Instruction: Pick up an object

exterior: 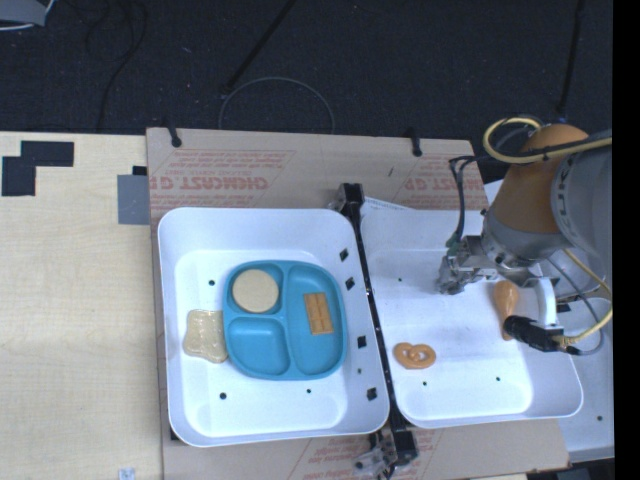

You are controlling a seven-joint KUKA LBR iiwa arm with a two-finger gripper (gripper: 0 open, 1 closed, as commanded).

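In the right bin (470, 398) a small brown pretzel (414, 355) lies near the front left. An orange piece (506, 298) rests by the right wall, just beside the arm's wrist. My gripper (457, 274) hangs low over the right bin's middle back, above and to the right of the pretzel. In the left bin (190, 258) sits a blue divided tray (285, 353). It carries a round tan cracker (254, 290) and a rectangular brown biscuit (319, 314). A pale yellow piece (205, 335) lies against the tray's left side.
A black divider (365, 308) runs between the two bins. Cardboard (260, 173) lies under and behind them. Cables and a black part (535, 333) hang off the arm over the right bin's right wall. A wooden bench surface (70, 298) spreads to the left.
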